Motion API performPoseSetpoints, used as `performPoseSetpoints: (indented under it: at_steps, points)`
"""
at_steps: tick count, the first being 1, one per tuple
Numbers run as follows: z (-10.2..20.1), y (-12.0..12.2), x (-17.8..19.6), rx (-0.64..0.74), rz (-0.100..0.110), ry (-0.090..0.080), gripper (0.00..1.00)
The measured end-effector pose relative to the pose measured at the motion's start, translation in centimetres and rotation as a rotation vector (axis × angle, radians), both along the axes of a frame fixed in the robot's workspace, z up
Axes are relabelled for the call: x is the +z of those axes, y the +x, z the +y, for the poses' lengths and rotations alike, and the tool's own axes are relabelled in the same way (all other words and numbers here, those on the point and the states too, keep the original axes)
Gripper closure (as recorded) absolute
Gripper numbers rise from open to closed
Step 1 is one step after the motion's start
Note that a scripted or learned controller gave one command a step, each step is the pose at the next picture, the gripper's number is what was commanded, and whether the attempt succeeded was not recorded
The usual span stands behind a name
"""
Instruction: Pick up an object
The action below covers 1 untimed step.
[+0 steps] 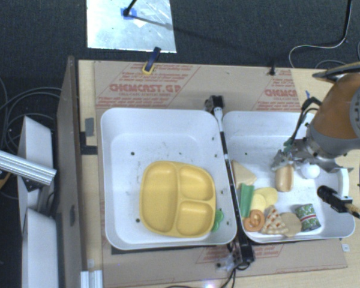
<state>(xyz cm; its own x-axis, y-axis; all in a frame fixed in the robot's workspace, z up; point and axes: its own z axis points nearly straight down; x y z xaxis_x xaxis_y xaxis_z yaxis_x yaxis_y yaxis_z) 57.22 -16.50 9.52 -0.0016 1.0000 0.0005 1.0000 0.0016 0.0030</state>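
Note:
My gripper (287, 159) is low over the right bin (258, 131), reaching in from the right. A tan bread roll (283, 179) lies right under its tip, touching or nearly touching it. A white egg (312, 171) sits just right of the roll, beside the wrist. Along the bin's front lie a cheese wedge (244, 173), a green pod (245, 199), a yellow lemon (264, 197), an orange pretzel (254, 221), a pizza slice (274, 223), a beige cookie (291, 224) and a green can (308, 216).
The left bin (123, 131) holds a yellow divided plate (177, 198), with a small green piece (218, 219) at its right edge. A black divider rail (225, 161) runs between the bins. A black part (331, 198) on the arm overhangs the right bin's near corner.

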Motion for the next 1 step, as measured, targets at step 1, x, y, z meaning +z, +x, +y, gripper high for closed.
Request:
performPoseSetpoints:
  at_steps: [1]
  points:
    - [10.15,1.98,9.55,0.014,-0.009,0.003,1.0]
